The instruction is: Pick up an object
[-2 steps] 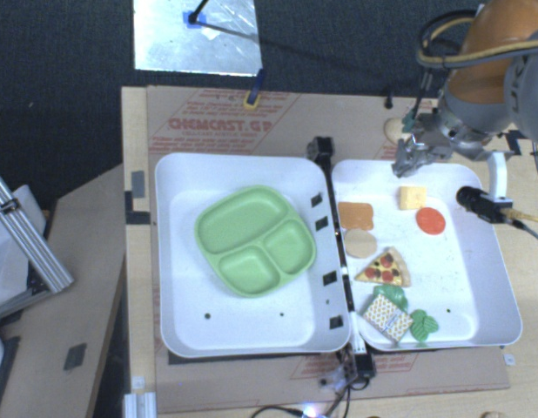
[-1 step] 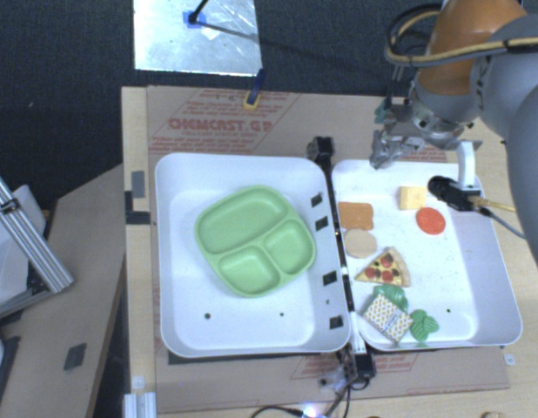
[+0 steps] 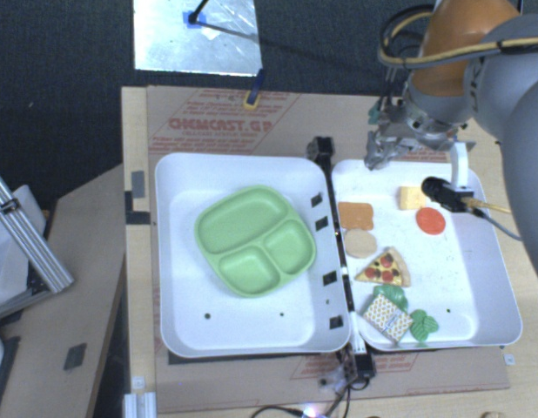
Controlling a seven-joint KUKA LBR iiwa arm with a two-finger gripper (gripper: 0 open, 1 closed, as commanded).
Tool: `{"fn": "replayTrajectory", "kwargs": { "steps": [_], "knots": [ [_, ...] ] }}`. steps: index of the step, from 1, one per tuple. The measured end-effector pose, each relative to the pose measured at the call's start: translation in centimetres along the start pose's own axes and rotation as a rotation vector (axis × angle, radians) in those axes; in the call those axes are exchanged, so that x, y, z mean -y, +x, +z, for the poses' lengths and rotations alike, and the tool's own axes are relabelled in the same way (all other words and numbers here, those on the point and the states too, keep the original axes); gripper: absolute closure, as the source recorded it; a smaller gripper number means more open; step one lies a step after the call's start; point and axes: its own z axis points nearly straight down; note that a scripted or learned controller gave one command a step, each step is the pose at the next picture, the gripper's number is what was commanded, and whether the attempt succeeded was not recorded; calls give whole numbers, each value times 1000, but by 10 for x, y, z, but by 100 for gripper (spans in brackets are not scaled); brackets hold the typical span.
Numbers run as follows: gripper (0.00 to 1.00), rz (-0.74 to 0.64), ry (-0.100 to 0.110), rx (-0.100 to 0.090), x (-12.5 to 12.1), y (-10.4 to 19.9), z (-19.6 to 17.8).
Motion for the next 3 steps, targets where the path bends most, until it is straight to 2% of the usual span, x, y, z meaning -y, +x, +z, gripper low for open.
{"fn": "replayTrajectory", "kwargs": {
  "steps": [1, 2, 3],
  "knots": [
    [100, 6, 1, 1, 7, -13, -4],
    [100, 2, 0, 0, 2, -10, -17],
    [100, 2, -1, 1, -1, -12, -15]
  ]
}}
